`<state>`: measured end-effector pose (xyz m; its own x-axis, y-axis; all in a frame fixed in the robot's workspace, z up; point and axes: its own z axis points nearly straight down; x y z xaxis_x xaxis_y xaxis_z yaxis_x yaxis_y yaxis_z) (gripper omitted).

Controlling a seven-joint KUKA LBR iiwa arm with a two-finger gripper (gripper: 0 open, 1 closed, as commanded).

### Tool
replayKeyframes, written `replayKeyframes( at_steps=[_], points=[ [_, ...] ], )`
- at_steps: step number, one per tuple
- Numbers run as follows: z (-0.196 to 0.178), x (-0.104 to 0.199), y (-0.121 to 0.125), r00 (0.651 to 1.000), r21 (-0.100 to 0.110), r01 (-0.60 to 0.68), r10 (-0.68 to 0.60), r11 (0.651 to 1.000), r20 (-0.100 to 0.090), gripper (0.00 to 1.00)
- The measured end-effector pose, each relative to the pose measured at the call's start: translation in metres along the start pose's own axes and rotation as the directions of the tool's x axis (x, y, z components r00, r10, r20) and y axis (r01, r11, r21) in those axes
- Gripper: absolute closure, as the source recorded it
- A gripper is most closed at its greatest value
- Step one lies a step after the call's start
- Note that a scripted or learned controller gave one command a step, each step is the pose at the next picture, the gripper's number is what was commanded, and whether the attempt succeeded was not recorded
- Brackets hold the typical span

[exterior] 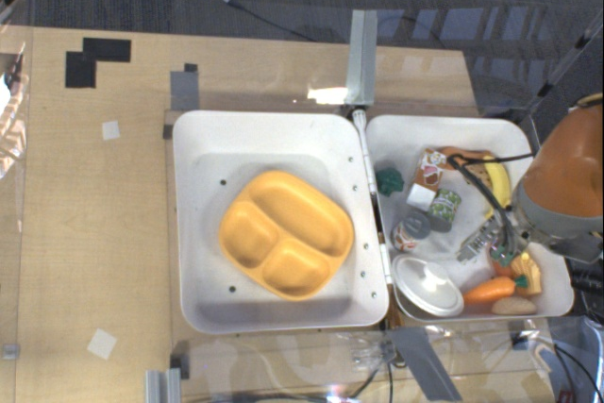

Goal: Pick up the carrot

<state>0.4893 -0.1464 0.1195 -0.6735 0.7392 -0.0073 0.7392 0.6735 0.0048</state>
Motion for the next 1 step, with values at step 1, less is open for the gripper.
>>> replayKeyframes(
  at_steps=[1],
  points=[
    [0.0093,0.0023,0.0012,0.992,0.001,0.129,-0.129,0.992,-0.002,1.0]
  ],
)
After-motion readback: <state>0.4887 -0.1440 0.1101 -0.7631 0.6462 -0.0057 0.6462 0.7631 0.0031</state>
